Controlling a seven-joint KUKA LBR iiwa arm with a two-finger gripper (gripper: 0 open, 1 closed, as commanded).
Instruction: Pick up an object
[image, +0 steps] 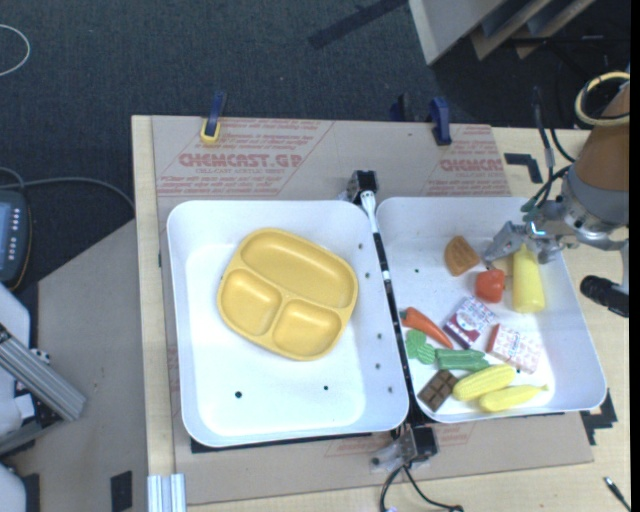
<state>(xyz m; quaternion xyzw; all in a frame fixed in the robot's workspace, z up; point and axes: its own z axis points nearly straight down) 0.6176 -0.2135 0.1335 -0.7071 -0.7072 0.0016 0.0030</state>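
My gripper (524, 243) hangs over the back of the right bin (420, 228), its two grey fingers spread open with nothing between them. Just below it lie a yellow bottle (527, 281) and a red tomato (490, 285). A brown bread piece (461, 255) sits to the gripper's left. Toward the front are an orange carrot (424, 323), green beans (445, 355), a red-and-white packet (469, 322), a pink box (516, 347), a brown chocolate bar (437, 390), a corn cob (484, 381) and a banana (510, 398).
The left bin (200, 330) holds a yellow three-compartment plate (288, 293). A black divider rail (383, 290) runs between the bins. Clamps (211, 120) stand at the board's back edge. The arm's grey and orange wrist (605, 175) comes in from the right.
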